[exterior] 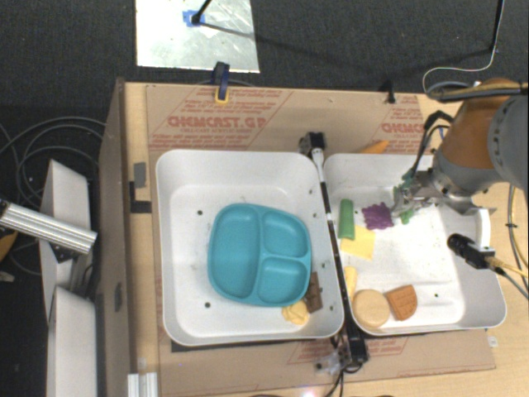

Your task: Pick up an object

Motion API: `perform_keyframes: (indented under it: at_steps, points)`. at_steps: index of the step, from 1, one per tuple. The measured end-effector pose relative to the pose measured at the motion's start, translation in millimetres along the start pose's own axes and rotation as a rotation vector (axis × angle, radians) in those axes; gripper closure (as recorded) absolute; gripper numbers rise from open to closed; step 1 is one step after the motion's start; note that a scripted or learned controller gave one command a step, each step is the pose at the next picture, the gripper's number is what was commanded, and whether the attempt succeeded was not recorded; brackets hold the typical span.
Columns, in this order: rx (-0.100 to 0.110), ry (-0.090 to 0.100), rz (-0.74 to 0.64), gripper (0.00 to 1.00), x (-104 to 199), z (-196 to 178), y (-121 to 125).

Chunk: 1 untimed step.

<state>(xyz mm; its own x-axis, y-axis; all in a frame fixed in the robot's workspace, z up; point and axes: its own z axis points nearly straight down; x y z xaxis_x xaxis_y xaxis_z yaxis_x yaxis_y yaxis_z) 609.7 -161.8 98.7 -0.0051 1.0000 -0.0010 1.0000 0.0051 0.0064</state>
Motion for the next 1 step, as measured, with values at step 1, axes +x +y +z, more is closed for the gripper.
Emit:
perform_keyframes:
  at_steps: [1]
  points:
    - [-0.008,0.000,-0.004,1.00,38.0,-101.5,33.0]
